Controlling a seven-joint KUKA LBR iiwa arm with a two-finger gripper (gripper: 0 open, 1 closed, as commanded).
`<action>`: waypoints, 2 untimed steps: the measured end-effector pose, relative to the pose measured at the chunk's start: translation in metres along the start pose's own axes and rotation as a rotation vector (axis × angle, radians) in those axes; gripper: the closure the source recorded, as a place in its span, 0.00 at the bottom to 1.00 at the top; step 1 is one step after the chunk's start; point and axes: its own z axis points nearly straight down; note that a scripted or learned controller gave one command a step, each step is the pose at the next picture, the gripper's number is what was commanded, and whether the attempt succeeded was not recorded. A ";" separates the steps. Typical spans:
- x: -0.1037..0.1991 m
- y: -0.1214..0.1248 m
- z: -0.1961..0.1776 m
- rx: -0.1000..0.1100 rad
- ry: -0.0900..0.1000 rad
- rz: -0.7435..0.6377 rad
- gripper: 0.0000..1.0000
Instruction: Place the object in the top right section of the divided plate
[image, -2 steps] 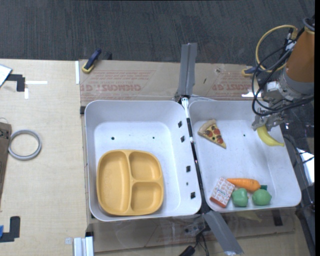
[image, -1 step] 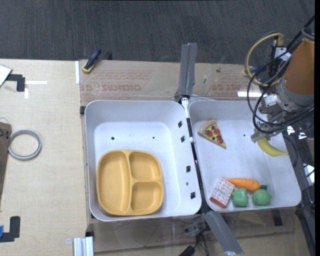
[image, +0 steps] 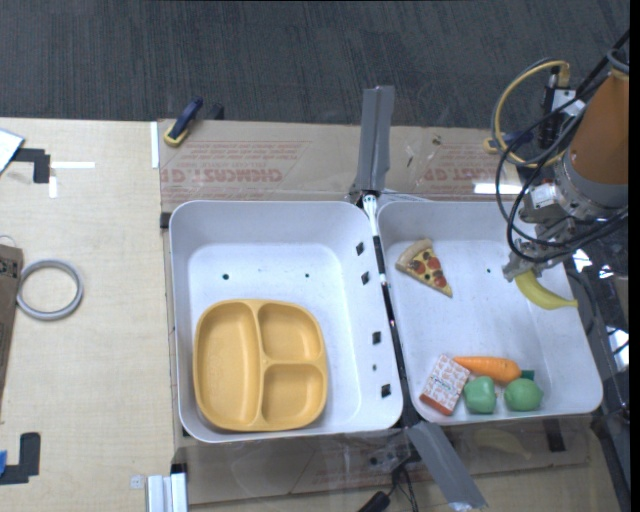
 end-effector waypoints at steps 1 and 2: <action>-0.001 -0.001 -0.009 0.004 -0.004 0.006 1.00; -0.005 -0.042 -0.106 -0.001 0.004 0.043 1.00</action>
